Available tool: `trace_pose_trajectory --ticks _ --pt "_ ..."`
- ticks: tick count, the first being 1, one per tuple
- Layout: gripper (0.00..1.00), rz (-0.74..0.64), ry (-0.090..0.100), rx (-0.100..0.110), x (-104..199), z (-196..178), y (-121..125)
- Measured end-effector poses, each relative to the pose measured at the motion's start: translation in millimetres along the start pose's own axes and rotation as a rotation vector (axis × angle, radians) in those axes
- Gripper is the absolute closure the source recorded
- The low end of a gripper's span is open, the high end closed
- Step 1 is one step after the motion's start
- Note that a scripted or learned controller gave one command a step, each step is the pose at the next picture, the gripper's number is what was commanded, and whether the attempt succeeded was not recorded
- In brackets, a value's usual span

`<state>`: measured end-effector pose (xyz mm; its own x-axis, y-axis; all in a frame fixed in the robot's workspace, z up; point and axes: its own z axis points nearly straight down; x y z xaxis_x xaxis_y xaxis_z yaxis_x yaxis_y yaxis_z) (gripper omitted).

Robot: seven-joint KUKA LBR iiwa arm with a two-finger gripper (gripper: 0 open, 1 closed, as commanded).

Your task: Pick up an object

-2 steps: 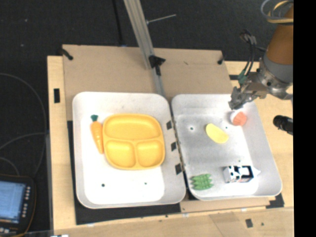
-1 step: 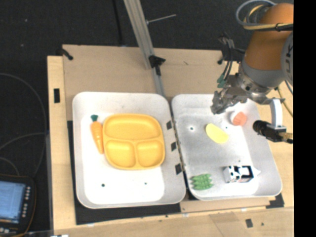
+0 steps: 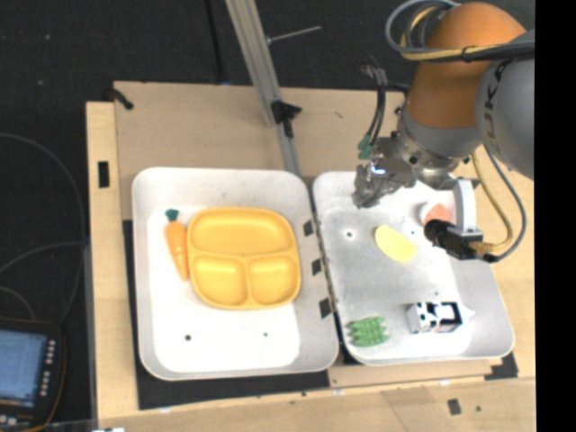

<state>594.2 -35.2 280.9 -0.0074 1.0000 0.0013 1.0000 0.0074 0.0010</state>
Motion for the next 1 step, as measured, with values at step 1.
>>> trace_pose_trajectory --ticks 1 --pt "1.0 0.001 0.0 0.002 46.2 4.4 3.1"
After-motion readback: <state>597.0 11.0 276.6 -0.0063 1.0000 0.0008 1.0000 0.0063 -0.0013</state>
